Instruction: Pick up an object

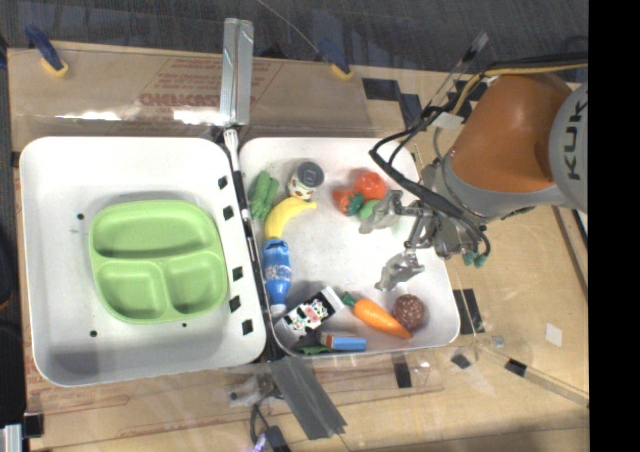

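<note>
My gripper (390, 240) hangs over the right part of the right bin (330, 152), open, with bare bin floor between its fingers. One finger (377, 213) is close to a red and orange toy with green leaves (362, 190). The other finger (399, 268) is just above a brown ball (409, 311) and a carrot (378, 316). Along the bin's left side lie a green vegetable (262, 194), a banana (286, 213), a small jar (306, 178) and a blue bottle (276, 270). A black and white item (310, 313) and a blue marker (343, 343) lie at the front.
The left bin (50, 240) holds a green divided plate (157, 260). A metal bar (236, 70) stands upright behind the wall between the bins. Cables (420, 130) loop off the arm over the right bin's back right corner.
</note>
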Tool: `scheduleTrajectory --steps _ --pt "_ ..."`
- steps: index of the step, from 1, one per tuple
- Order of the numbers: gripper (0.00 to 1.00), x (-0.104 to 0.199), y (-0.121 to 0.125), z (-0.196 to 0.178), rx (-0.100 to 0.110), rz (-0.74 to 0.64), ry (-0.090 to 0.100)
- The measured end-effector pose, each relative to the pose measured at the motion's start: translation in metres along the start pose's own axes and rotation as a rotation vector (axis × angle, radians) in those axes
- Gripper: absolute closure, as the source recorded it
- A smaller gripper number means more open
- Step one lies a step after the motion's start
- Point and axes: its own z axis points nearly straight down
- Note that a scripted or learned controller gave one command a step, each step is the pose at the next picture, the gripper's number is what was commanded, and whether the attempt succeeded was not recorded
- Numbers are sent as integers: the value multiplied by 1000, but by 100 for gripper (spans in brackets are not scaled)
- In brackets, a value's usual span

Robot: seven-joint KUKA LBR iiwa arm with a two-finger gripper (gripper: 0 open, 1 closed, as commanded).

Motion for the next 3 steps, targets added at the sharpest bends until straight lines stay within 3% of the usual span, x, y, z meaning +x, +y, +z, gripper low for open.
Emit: scheduleTrajectory --steps 1,2,3 --pt "0 -47 -34 112 3 -84 -9" --pt "0 -120 29 114 -2 -120 -5" --pt "0 -74 -33 115 0 -140 -2"
